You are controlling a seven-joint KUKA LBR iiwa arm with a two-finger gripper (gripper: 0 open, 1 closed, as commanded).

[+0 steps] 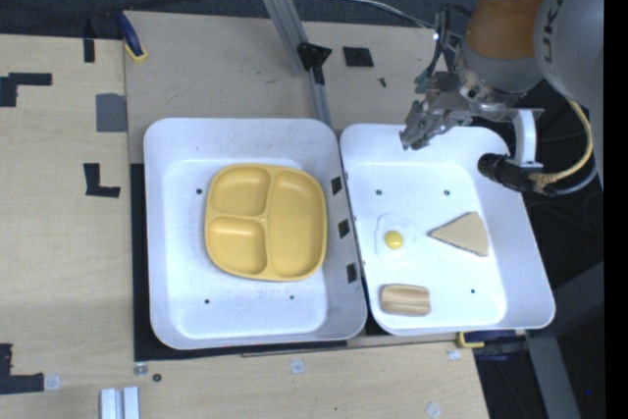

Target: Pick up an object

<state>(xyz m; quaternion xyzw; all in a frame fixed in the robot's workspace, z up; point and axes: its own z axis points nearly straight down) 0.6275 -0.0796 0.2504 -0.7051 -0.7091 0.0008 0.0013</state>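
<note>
Tan and wedge-shaped, a toast-like triangle point(463, 235) lies flat on the floor of the right bin point(446, 174), and I take it as the reference landmark. It rests free, with nothing touching it. Just to its left lies a toy fried egg point(392, 238), white with a yellow yolk, near the wedge but apart from it. Below and left of the wedge, near the bin's front wall, a brown bread-roll shape point(404, 299) lies on its side, also separate from the wedge.

Gripper point(416, 134) position: above and slightly left of the wedge, well apart from it, over the back rim of the right bin. Fingers point down and toward the left; they look close together at the tips, with nothing seen between them, but the view is too dark and small there to settle whether they are parted or closed, so I cannot tell. No object is held.

Arm pose: grey link with the orange band point(515, 5) sits up and to the right of the wedge, at the picture's upper right corner; the wrist slants down-left from it to the gripper. A black cable fitting point(510, 174) with a yellowish lead sits to the upper right of the wedge, at the bin's right rim.

Far left of the wedge, the left bin point(177, 172) holds a yellow divided plate point(265, 221), three compartments, lying flat at mid-floor.
</note>
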